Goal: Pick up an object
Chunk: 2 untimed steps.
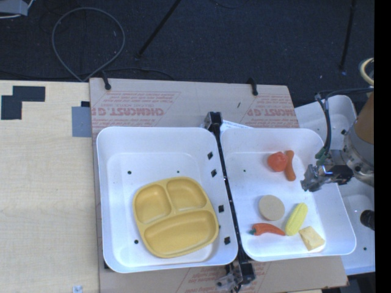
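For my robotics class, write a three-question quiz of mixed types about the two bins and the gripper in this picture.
1. True or false: the yellow divided tray lies in the left bin.
2. Which item in the right bin lies nearest the gripper? A) orange-red piece B) beige disc C) yellow block
3. Fill in: the corn cob lies between the beige disc and the yellow ____.

Key
1. True
2. A
3. block
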Each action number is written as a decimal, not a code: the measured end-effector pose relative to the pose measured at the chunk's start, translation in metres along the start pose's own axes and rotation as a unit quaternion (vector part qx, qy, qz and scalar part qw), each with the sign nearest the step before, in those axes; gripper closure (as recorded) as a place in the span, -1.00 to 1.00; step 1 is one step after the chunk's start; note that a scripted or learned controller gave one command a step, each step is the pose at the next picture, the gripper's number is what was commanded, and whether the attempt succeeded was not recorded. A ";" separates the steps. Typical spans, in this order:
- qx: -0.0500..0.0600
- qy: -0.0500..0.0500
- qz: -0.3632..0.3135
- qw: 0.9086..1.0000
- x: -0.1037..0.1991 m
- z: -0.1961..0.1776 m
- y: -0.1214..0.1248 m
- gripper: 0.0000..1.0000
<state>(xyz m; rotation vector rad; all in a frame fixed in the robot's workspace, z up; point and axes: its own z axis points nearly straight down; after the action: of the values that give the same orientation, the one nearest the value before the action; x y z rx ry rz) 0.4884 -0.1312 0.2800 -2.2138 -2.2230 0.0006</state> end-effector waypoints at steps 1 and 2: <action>0.001 0.000 0.000 1.000 0.055 0.021 0.004 1.00; 0.001 0.000 0.000 1.000 0.107 0.041 0.004 1.00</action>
<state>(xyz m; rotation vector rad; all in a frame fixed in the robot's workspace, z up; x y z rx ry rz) 0.4920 -0.0239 0.2391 -2.2131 -2.2218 0.0032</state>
